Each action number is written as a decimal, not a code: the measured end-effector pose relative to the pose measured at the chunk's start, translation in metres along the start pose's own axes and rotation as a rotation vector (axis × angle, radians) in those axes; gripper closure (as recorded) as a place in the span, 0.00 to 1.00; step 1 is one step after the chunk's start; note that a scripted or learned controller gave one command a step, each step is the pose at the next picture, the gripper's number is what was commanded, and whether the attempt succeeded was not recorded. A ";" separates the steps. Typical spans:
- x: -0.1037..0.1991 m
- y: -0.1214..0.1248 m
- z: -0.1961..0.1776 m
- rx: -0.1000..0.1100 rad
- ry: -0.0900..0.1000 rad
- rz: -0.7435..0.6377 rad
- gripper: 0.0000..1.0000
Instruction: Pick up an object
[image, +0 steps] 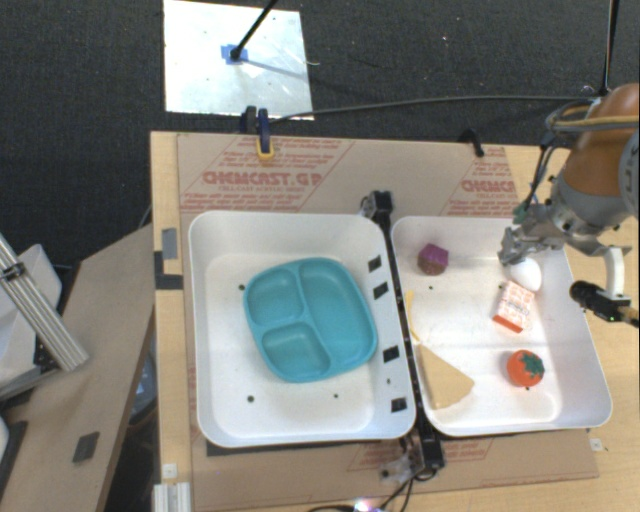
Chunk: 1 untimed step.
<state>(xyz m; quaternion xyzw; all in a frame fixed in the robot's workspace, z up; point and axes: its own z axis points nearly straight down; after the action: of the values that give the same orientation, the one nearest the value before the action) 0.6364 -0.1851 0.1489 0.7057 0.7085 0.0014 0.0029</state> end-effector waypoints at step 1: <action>0.002 0.007 -0.046 -0.001 0.000 0.000 1.00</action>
<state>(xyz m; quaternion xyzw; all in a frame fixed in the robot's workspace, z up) 0.6428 -0.1825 0.1947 0.7055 0.7087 0.0020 0.0033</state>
